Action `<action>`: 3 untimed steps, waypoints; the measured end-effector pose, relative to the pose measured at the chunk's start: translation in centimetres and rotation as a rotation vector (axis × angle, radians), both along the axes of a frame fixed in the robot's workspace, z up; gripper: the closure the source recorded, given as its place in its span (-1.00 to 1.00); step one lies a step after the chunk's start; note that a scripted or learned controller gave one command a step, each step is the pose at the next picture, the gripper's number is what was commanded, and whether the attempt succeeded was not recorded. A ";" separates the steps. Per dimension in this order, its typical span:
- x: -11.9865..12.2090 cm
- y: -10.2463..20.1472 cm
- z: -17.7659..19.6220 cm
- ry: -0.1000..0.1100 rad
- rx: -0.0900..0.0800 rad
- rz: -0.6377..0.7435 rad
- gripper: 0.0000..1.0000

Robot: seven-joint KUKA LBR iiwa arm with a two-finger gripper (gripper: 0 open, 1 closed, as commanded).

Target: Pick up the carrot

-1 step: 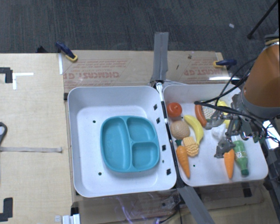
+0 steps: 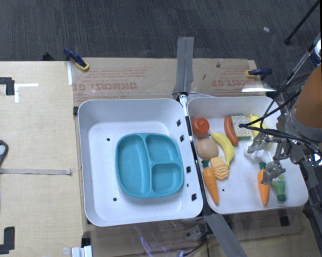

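- A teal divided plate (image 2: 149,164) is sitting in the left bin (image 2: 95,206), uninvolved.
- One carrot (image 2: 211,185) is lying by the right bin's (image 2: 243,204) left wall, below the crinkle-cut fry (image 2: 220,168).
- A second carrot (image 2: 264,187) is lying under the gripper (image 2: 273,168); whether its fingers are spread or clenched, I cannot tell.
- Descending squarely over this carrot's middle, clear of the green piece (image 2: 279,189), looks wisest.

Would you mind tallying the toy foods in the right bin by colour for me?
Orange: 2, carrot and carrot under the gripper
Red: 2, tomato and sausage
Yellow: 2, banana and waffle piece
Tan: 1, potato
Total: 7
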State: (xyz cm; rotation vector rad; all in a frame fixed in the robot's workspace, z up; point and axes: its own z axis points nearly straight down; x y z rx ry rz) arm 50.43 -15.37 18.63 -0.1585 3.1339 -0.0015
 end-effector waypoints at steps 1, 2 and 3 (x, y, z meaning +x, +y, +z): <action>-0.6 -3.1 -8.5 0.001 0.000 0.111 -1.00; -0.3 -3.0 -7.5 -0.004 -0.002 0.115 1.00; -0.3 -3.0 -7.5 -0.004 -0.002 0.115 -1.00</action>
